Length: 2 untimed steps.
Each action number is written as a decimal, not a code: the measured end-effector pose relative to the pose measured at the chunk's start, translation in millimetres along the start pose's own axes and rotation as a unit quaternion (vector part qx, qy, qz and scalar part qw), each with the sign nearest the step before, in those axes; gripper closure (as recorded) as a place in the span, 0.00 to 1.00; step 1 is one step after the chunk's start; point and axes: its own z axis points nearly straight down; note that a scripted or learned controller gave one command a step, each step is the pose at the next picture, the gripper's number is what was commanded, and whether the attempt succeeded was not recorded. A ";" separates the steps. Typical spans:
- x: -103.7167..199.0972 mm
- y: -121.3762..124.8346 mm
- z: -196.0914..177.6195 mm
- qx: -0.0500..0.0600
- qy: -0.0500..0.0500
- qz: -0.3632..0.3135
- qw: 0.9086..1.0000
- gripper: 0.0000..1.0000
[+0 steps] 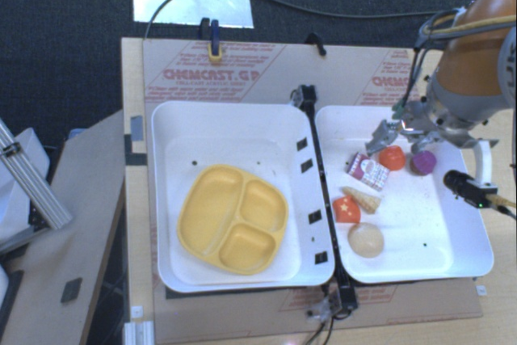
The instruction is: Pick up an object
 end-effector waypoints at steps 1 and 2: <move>3.0 5.5 44.9 0.000 0.000 0.000 1.000 0.00; 11.1 3.3 92.3 0.001 0.001 0.000 1.000 0.00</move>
